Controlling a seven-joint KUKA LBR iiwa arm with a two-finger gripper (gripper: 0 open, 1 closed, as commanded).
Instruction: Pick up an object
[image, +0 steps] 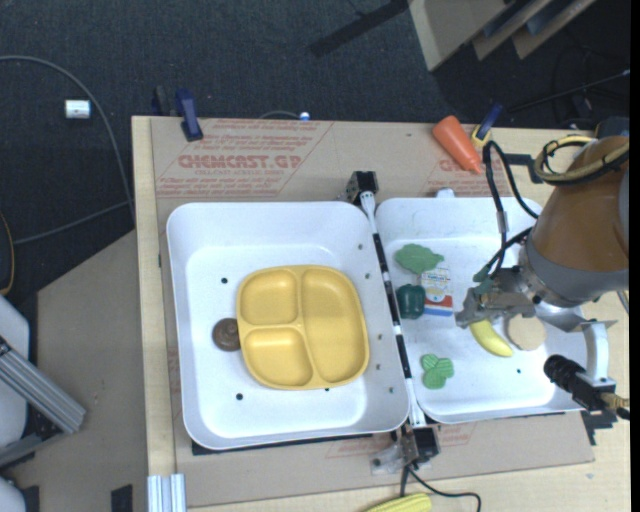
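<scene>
My gripper (487, 306) hangs low in the right bin (470, 222), right above the upper end of a yellow banana (492, 339). I cannot tell whether it touches the banana. A beige round piece (524, 333) lies beside the banana on its right. To the gripper's left are a dark green item (410, 299) and a small white card with red and blue print (437, 290). A light green leafy piece (418, 259) sits farther back. Another green piece (436, 371) lies near the bin's front.
The left bin (200, 240) holds a yellow divided plate (300, 327) with a brown round item (226, 334) at its left edge. An orange carrot-like object (458, 144) lies on the bench behind the right bin. Black cables (500, 190) hang along the arm.
</scene>
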